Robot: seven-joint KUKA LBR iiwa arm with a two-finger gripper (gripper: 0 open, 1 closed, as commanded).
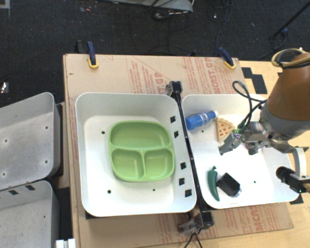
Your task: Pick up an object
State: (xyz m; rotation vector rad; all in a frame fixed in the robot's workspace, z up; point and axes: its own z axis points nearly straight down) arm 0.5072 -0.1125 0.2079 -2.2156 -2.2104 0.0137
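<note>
Looking down at a slant, two shallow white bins are seen side by side on a table (124,68) covered in brown cardboard with red lettering. The left bin (88,154) holds a pale green divided plate (142,150) with three compartments, lying flat near the middle. The right bin (263,182) holds four small things. A blue bottle (200,120) with a white cap lies on its side near the bin's upper left corner. Just beside it, to the right, a toy pizza slice (225,129), orange with red spots, is placed flat. Lower down, a dark green pepper-shaped object (213,183) lies near the bin's left wall, and a small black block (229,184) is seen just beside it, close to touching.

The arm (294,99) is seen reaching in from the right, with its orange band above a grey wrist. The pincer (231,144) is positioned over the right bin, just below and to the right of the pizza slice and above the black block. Whether its fingers are spread or closed cannot be told from this angle, and nothing can be made out between them.

Two more white trays (20,138) are seen off the table at the far left, on a dark floor.
</note>
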